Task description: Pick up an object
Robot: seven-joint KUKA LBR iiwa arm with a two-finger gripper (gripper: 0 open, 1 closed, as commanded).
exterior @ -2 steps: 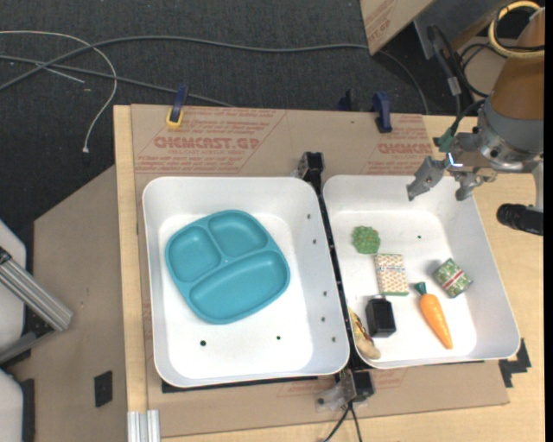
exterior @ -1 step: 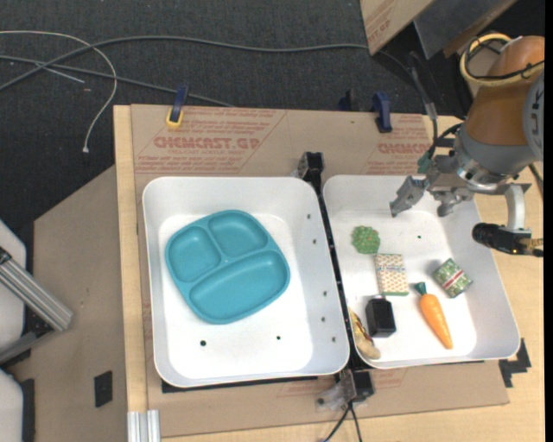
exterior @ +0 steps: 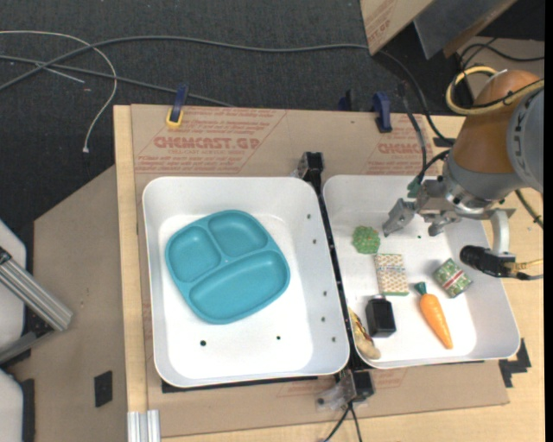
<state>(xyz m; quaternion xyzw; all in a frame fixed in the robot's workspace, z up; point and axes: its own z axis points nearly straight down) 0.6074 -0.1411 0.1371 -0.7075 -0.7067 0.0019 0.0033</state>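
Below the claw [exterior: 418, 221], left to right, lay a green lump [exterior: 365, 239], a patterned packet [exterior: 391, 274], a black block [exterior: 380, 317], an orange carrot [exterior: 435, 318] and a small green-labelled can [exterior: 452, 277].

Arm [exterior: 505, 121] cut off at right edge; cardboard box [exterior: 406, 22] at top.

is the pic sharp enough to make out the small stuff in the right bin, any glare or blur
Camera view: even, soft lighting with faint shadows; the white right bin is bright but not blown out. The carrot, black block and green object read clearly, though fine print on the patterned packet is too small to read. The tool looks slightly soft.
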